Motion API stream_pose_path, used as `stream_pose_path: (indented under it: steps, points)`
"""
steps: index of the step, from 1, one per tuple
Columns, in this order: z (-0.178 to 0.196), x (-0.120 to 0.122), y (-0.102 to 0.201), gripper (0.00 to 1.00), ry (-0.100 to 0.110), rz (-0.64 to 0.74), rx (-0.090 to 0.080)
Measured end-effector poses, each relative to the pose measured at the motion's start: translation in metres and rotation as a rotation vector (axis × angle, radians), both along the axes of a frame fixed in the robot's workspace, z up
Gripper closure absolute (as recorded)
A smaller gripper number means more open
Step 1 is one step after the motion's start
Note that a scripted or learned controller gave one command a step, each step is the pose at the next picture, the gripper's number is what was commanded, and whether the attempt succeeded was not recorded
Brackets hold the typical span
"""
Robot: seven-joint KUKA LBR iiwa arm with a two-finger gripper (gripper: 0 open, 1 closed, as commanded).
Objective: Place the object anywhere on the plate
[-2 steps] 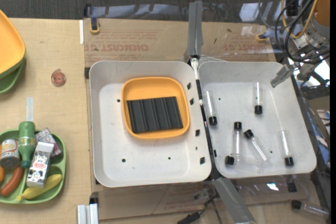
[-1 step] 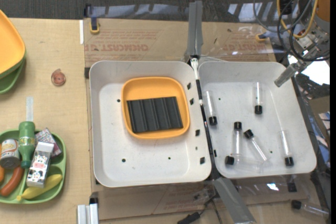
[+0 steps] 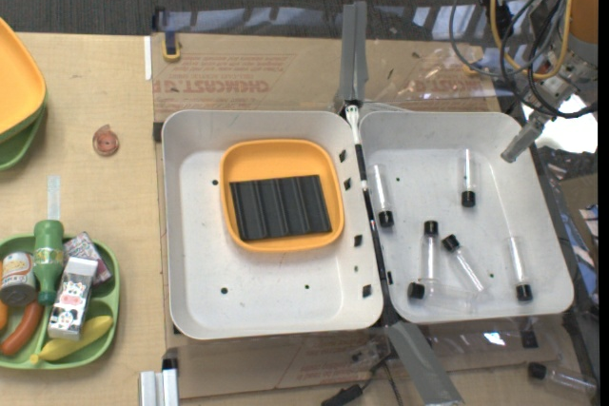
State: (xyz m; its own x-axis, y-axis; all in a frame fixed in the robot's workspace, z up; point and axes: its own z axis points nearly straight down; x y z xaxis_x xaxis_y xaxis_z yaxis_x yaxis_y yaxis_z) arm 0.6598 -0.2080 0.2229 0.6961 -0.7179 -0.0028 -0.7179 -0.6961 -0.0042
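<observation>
Slanted overhead view of both bins (image 3: 181, 204)

Green tray (image 3: 103, 330) sitting at the bench's lower left, carrying a green bottle (image 3: 47, 254), a can (image 3: 15, 270), a small carton (image 3: 71, 296), a sausage (image 3: 19, 330) and a banana (image 3: 67, 344), pink disc (image 3: 106, 142) lying on the wood, stacked orange and green dishes (image 3: 17, 100) showing at the left edge

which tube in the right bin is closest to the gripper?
The upright-lying tube at the right bin's top, black cap pointing toward the camera. It lies just left of the gripper; the other tubes sit lower in the bin or by the divider.
</observation>
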Motion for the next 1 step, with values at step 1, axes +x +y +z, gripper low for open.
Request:
stream_pose_path:
  steps: [1]
  points:
    - [-0.0109,0.0003,-0.0044,0.00,-0.002,0.198,-0.002]
